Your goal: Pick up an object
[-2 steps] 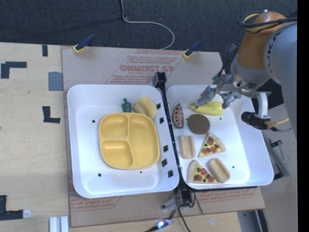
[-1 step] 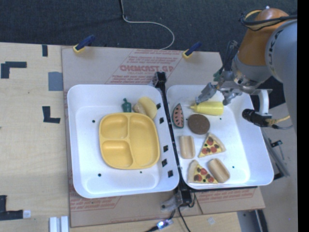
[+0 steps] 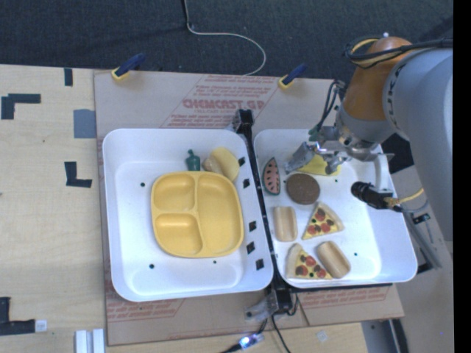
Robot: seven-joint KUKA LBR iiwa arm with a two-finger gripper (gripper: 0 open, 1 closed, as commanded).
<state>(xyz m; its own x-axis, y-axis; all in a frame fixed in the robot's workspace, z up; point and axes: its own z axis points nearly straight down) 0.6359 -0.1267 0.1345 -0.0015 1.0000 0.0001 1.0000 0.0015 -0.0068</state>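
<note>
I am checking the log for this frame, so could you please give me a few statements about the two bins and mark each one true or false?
1. The yellow tray lies in the left bin. True.
2. Two pizza slices lie in the right bin. True.
3. The brown disc sits on the yellow tray. False: it lies in the right bin, near the pincer.
4. The watermelon slice lies by the right bin's left wall. True.
5. The pincer hangs over the left bin. False: it is over the right bin's far end.
</note>
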